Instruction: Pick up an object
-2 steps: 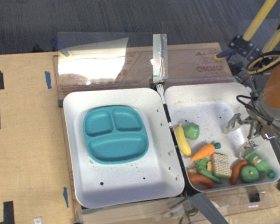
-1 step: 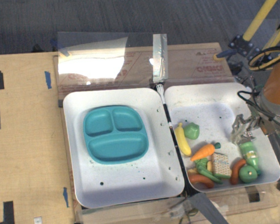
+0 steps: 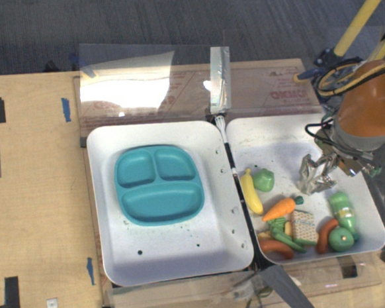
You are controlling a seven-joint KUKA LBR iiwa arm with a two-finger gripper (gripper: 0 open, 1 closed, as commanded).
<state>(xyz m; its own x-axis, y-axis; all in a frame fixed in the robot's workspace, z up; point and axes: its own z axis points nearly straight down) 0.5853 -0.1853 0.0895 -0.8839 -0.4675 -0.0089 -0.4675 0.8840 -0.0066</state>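
Note:
My gripper (image 3: 312, 176) hangs over the right bin (image 3: 277, 136), its metal fingers spread apart with nothing between them. Toy food lies below and left of it: a yellow banana (image 3: 251, 192), a green pepper (image 3: 264, 179), an orange carrot (image 3: 280, 208), a green bottle-like piece (image 3: 341, 207), a green apple (image 3: 341, 238), a red sausage (image 3: 325, 234), a tan cracker block (image 3: 303, 225), a green bean pod (image 3: 283, 234) and another red sausage (image 3: 275, 246). The fingers sit just above and right of the carrot's leafy end, apart from it.
The left bin (image 3: 110, 209) holds a teal divided plate (image 3: 159, 184). A clear plastic sheet and a metal bar (image 3: 219, 81) stand behind the bins. Yellow and blue cables (image 3: 335, 66) trail near the arm's orange band (image 3: 368, 106).

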